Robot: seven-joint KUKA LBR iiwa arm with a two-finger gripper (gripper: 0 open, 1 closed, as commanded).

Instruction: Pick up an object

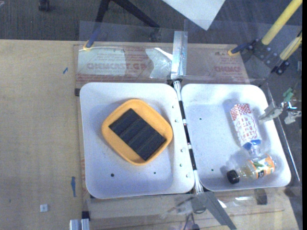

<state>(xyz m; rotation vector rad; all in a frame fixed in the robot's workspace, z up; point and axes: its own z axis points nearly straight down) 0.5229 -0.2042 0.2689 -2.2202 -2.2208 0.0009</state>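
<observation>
Two bottles (245, 147) in right bin (211, 128) — orange dish (136, 131) in left bin (96, 128)

Two white bins (96, 176) sat side by side: one orange tray (136, 131) in the left bin, two bottles (244, 123) in the right bin (206, 128).

Arm tip (280, 109), pale grey metal, small green detail, blurred.

Print on the red-and-white packet (242, 122) and the small bottle's (253, 168) label, too blurred to read
</observation>
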